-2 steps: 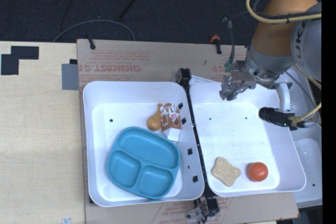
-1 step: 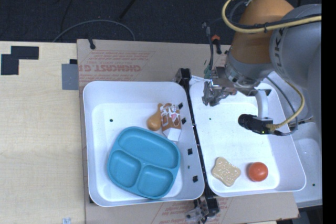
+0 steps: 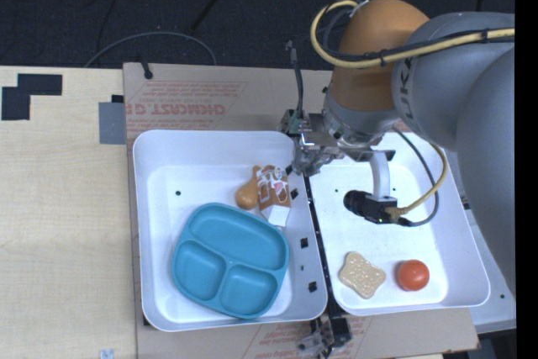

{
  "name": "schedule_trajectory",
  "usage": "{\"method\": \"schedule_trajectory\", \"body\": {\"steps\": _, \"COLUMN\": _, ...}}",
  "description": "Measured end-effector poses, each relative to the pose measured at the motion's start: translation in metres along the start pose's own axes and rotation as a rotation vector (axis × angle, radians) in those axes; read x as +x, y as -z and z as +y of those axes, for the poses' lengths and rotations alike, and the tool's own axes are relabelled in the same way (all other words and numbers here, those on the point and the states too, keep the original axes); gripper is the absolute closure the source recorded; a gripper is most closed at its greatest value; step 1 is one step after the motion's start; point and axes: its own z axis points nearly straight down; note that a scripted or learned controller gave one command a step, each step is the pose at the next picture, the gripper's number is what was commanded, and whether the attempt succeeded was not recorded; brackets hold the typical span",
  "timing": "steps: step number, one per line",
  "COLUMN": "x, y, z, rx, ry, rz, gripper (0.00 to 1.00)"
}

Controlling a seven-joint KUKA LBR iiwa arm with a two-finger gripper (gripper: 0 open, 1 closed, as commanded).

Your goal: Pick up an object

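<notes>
Gripper (image 3: pixel 304 149) over the bin divider (image 3: pixel 313 240), opening indiscernible. Nearest target, brown toy figure (image 3: pixel 267 187), at seven o'clock, just beside blue tray (image 3: pixel 229 261). Best approached centred, clear of the tray rim.

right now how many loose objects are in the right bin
2: a tan cracker near the front edge and a red tomato just right of it. The arm covers the bin's back part, so more may be hidden.
</notes>
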Motion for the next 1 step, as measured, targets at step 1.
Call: {"method": "schedule_trajectory", "body": {"steps": 1, "x": 0.0584, "y": 0.01, "z": -0.0121, "rx": -0.002, "ry": 0.001, "rz": 0.0, "gripper": 1.0}}
